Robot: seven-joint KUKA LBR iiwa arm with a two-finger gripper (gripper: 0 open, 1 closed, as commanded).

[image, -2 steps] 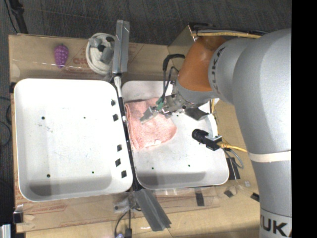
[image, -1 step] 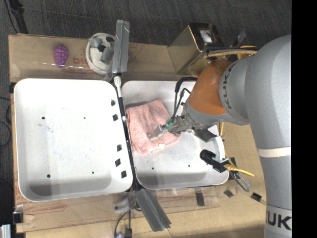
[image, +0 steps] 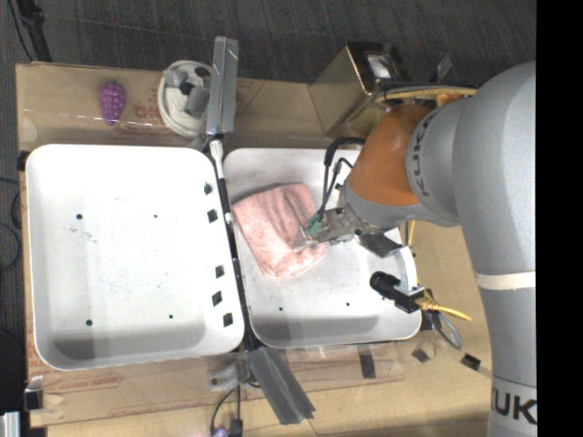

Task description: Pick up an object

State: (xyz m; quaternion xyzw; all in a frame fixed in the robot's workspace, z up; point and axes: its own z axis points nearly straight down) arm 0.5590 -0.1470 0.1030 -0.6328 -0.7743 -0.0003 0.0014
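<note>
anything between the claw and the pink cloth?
Nothing. The camera view shows the claw right at the edge of the pink cloth in the right bin, with no gap or other item between them.

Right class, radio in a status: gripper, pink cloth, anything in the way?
Gripper low, at right edge of pink cloth. Cloth lies crumpled in right bin. Nothing blocking it.

Purple lumpy item [image: 112,102] sits on the tan bench [image: 64,80] at the view's top left, behind the left bin [image: 118,253]. White coiled bundle [image: 182,98] to its right, touching a grey bar [image: 221,85] that runs down to the seam between the bins. Small black tabs [image: 219,271] along that seam. Tan box [image: 360,80] behind the right bin [image: 310,312]. Grey bracket [image: 278,385] at the near edge, below the seam.
</note>
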